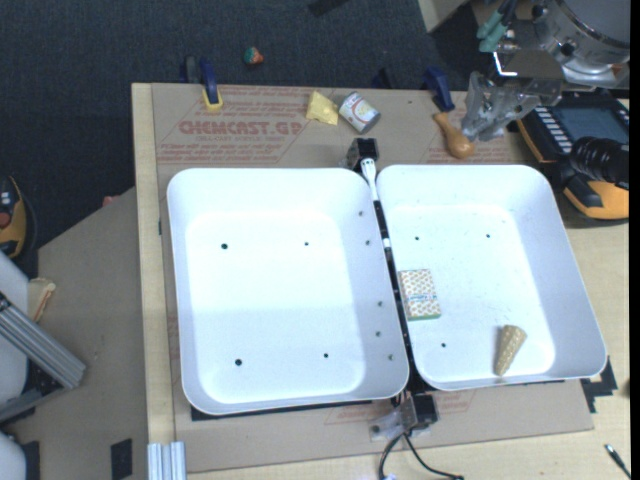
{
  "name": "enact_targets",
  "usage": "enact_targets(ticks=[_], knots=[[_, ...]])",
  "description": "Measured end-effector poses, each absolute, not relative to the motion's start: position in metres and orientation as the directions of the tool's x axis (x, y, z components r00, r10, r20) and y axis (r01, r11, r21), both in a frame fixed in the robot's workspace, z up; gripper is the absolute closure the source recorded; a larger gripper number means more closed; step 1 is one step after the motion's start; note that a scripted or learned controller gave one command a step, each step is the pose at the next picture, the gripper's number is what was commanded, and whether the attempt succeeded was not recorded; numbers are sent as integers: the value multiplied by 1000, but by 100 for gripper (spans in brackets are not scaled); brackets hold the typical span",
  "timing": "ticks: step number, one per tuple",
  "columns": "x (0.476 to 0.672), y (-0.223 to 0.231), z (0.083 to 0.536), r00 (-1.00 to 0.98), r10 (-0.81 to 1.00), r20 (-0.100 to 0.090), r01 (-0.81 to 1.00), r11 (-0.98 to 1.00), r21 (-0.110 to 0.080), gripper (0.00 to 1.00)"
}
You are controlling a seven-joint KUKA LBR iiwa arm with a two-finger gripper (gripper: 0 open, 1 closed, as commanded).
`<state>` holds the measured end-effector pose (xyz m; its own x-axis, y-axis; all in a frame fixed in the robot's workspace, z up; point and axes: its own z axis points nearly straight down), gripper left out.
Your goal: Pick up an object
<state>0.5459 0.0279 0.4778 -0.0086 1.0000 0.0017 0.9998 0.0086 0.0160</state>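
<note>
Two white bins (pixel 180 268), one small patterned box (pixel 419 294), one cone (pixel 509 349), two blue clamps (pixel 209 83)

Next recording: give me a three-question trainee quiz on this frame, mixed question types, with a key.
1. True or false: the claw is down inside the right bin.
2. Which bin holds the small patterned box and the tan cone? A) left B) right
3. Fill in: the box lies near the bin's ____ wall, next to the divider.

Key: 1. false, it hangs above the board beyond the bin's far edge; 2. B; 3. left
</note>
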Motion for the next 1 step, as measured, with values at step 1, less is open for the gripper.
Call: enact_targets(ticks=[1], knots=[[601, 81, 378, -5, 1000, 0, 1000, 5, -5, 100]])
